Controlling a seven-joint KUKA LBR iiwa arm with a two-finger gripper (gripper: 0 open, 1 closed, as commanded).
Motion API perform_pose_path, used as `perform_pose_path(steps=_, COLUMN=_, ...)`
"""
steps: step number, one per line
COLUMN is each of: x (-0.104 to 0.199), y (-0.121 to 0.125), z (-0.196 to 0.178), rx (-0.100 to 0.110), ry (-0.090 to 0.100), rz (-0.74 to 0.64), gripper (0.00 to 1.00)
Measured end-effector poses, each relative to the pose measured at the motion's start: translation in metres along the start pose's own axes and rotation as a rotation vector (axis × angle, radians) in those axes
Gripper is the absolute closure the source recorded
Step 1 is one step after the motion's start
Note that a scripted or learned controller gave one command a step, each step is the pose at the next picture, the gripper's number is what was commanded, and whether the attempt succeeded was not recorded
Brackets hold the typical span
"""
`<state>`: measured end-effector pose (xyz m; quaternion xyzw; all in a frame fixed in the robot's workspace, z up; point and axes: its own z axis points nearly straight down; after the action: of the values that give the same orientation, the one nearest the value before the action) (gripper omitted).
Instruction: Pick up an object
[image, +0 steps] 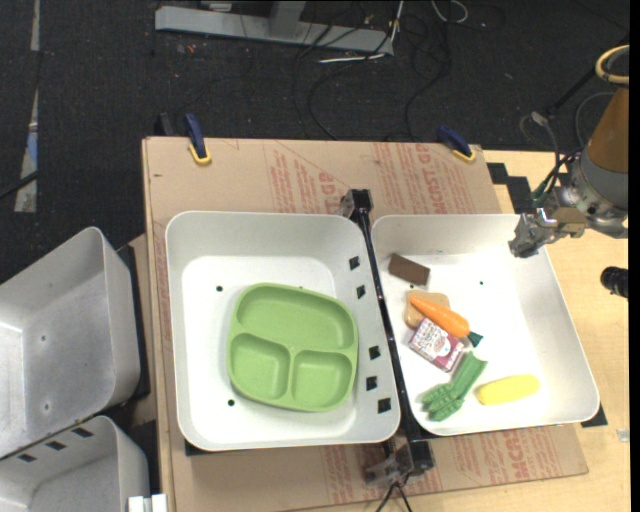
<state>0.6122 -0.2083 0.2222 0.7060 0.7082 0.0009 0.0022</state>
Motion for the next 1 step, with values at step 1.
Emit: perform_pose_path(steps=1, x=-0.0080, y=0.0008, z=-0.0459, rx=0.000, ry=0.000, rz=0.000, gripper=1.00)
